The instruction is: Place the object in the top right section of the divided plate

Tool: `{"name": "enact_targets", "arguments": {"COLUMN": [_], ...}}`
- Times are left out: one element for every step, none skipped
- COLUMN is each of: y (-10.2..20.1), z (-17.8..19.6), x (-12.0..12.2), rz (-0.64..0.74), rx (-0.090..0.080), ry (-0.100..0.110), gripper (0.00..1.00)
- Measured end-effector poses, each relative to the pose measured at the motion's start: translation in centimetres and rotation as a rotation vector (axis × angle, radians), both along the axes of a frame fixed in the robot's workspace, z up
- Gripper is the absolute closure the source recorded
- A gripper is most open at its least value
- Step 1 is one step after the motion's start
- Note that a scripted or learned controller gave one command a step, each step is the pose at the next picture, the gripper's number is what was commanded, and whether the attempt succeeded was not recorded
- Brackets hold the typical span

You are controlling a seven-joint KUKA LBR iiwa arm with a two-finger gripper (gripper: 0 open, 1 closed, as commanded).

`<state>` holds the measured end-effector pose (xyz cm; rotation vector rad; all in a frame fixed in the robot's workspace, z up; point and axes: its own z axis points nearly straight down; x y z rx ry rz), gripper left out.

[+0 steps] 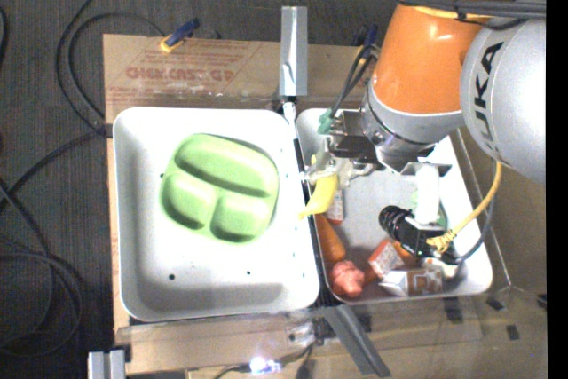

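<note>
- The gripper (pixel 327 169) hung over the left edge of the right bin (pixel 362 213), close to the wall that parts the two bins.
- Its fingers were clamped on the upper end of the yellow object (pixel 319 195), as far as the view allowed me to see.
- The object hung slanted under the fingers, and its lower tip reached across the wall toward the left bin (pixel 142 266).
- From this I judged that the object was lifted and did not rest on the bin floor.
- The green plate (pixel 220 188) lay in the middle of the left bin, a little turned, and nothing lay on it.
- It had one wide section along its upper side and two smaller sections below.
- A carrot (pixel 330 242) and some small packs lay along the lower edge of the right bin, apart from the gripper.
- The step in hand was, in my judgement, the carrying: the pick looked done and the placing was not yet done.
- The next move called for travel to the left, over the wall, until the object was above the upper right part of the plate.
- Then the arm should go down and the fingers should part only when the object was low, because a long piece held at one end may swing and roll out.
</note>
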<state>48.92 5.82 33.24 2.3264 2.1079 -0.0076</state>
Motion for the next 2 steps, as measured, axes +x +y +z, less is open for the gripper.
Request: {"name": "enact_targets", "arguments": {"y": [-6.3, -7.8], "z": [-3.9, -12.4], "x": [3.6, 1.4], "rz": [-0.044, -0.010], "rx": [0.000, 0.003], "ry": [0.002, 0.003], "gripper": [1.00, 1.00]}}
